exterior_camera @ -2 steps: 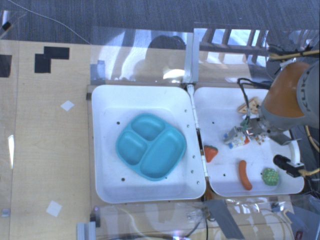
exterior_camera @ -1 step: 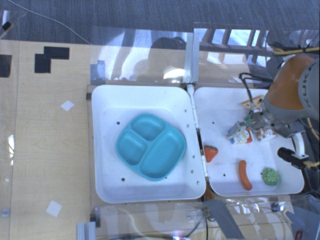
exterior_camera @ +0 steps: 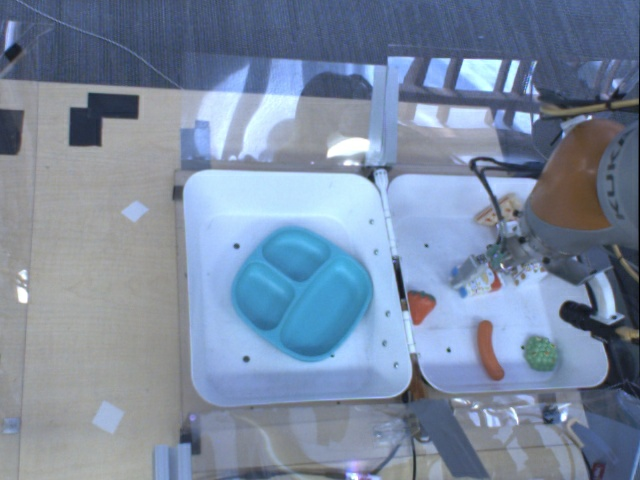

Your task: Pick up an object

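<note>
Over the right bin (exterior_camera: 440, 363), the tool (exterior_camera: 505, 260) hangs low beside a small cluttered item (exterior_camera: 475, 276), a whitish piece with red and blue on it, which looks like the nearest candidate for the pick. Whether the tool is released or clenched cannot be told from this slant; the wrist and its orange band hide too much, and nothing can be seen held in it.

The main risk, as I judge it, is a miss or a nudge: the small item lies just left of the tool and partly under its shadow, so a descent slightly off could push it aside rather than trap it. A tan, wood-coloured piece (exterior_camera: 503, 211) sits just behind the tool, toward the bin's far wall, and could get caught too or knocked.

Further from the tool, toward the bin's near edge, lie an orange sausage-shaped toy (exterior_camera: 489, 349) and a green knobbly ball (exterior_camera: 540, 353); a red strawberry-like toy (exterior_camera: 422, 306) rests against the bin's left wall. Well left of the tool, the other bin (exterior_camera: 215, 368) holds a blue divided plate (exterior_camera: 303, 292), clear of the work.
</note>
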Motion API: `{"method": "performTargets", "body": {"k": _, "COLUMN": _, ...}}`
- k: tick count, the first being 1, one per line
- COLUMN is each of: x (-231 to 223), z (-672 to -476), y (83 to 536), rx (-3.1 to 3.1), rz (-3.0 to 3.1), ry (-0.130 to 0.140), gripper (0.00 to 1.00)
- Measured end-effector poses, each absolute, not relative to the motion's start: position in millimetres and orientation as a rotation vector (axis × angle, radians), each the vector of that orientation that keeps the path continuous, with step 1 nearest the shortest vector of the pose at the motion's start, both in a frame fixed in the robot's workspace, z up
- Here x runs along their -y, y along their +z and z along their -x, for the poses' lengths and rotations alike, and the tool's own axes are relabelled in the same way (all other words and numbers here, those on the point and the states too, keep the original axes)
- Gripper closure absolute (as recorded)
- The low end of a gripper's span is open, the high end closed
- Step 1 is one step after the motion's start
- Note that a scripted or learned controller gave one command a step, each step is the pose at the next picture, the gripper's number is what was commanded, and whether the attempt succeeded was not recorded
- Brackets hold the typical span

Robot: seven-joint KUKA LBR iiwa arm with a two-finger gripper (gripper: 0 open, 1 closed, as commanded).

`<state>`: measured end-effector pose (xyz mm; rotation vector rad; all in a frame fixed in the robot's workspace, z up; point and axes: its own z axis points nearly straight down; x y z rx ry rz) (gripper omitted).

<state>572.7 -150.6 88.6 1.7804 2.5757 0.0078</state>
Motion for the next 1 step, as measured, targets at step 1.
{"method": "performTargets", "body": {"k": 1, "x": 150.0, "z": -574.4, "y": 99.8, "rx": -2.572, "rz": -1.778, "ry": 0.012, "gripper": 1.0}}
